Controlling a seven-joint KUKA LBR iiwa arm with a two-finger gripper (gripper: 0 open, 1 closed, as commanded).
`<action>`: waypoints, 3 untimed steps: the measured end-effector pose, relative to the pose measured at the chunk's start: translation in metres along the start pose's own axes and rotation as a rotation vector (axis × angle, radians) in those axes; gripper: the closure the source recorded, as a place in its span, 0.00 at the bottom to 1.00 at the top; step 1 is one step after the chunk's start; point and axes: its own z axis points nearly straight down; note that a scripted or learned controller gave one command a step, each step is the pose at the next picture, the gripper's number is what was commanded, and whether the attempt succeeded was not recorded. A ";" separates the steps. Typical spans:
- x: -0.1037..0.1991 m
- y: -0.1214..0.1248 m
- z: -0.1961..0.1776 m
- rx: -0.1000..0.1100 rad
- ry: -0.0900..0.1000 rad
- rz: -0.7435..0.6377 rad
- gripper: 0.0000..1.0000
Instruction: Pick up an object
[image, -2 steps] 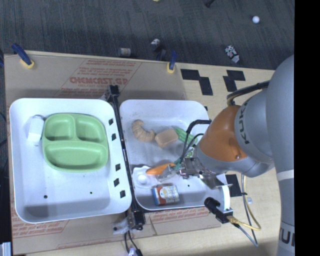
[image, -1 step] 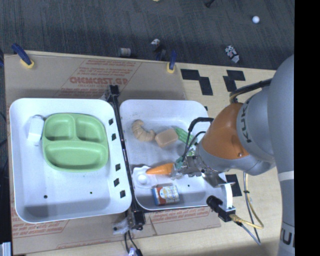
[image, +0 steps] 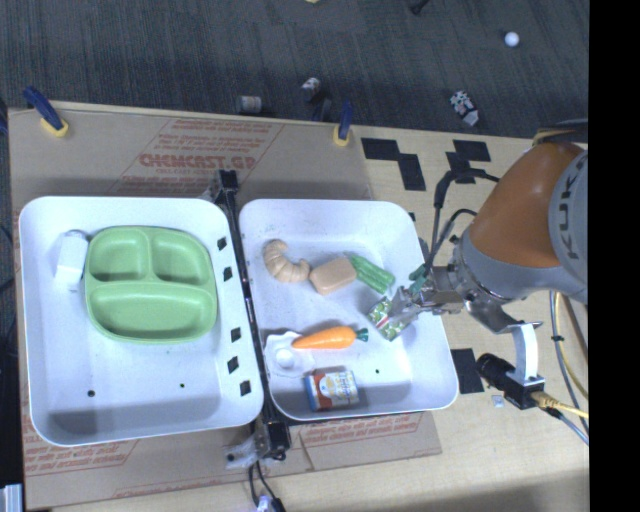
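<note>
Two white bins sit side by side on the worktop (image: 470, 430), and you only need the right bin (image: 400, 385). The left bin (image: 60, 400) holds a green plate (image: 150, 283) with three parts, and a small white thing lies beside it.

The big grey and orange arm (image: 530, 225) reaches in over the right rim. Your end effector (image: 398, 308) is low, at the right side of that bin, just by a small shiny green packet (image: 382, 316). You cannot tell if the end effector is wide, narrow or holding the packet, because it is dark and blurry there.

To do this step well, pick one thing and stay on it. The packet is closest, so I think it is the best try. Come straight down, close slowly, then lift a little and check that it comes up.

Other picks are the can (image: 330, 388) at the near rim, the orange carrot (image: 325, 339), the tan block (image: 332, 274), the curly tan piece (image: 283, 262) and a green strip (image: 371, 271).

The arm hides part of the right rim. The can label is too small to read.
</note>
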 end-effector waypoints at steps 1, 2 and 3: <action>0.000 0.000 0.000 0.001 0.001 0.000 0.00; 0.034 0.053 0.142 0.007 0.004 0.000 0.00; 0.034 0.052 0.133 0.008 0.005 -0.003 1.00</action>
